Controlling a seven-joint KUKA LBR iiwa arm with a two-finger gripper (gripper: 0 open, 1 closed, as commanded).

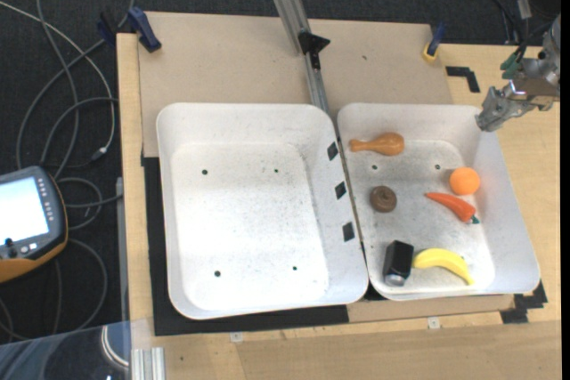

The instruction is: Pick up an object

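Six objects lay in the right bin (512,227): a chicken drumstick (378,143) near its far edge, a brown disc (384,198) centrally, an orange (464,181) and carrot (454,206) toward its right wall, and a black block (397,262) touching a banana (443,263) at its near edge. The end effector (492,116) hung over the bin's far right corner, holding nothing; whether it was open I cannot tell.

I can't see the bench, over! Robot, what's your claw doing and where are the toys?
Gripper over right bin's far right corner, holding nothing. Orange ball, carrot, banana lie in that bin, untouched. Nothing blocking.
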